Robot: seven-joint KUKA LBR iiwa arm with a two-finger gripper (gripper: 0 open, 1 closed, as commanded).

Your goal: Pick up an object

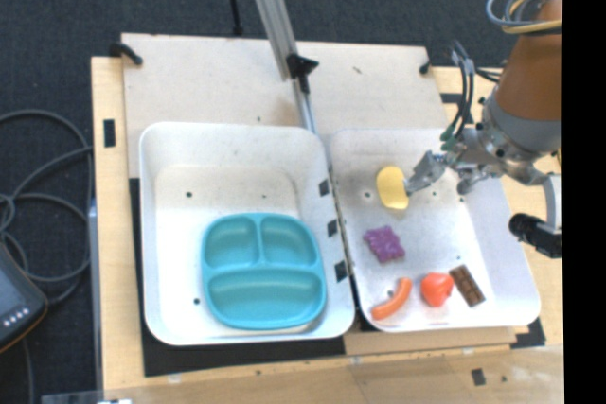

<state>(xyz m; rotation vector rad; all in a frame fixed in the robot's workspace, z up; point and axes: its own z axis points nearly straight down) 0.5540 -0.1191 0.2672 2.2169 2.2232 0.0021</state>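
End effector (pixel 437 173) low over right bin (pixel 502 298), one finger touching yellow block (pixel 392 187) just to its left. Below and left: purple piece (pixel 384 244), orange carrot (pixel 393 298), red ball (pixel 436 289), brown bar (pixel 467 286). Far left: blue tray (pixel 262 272) in left bin (pixel 166 203).
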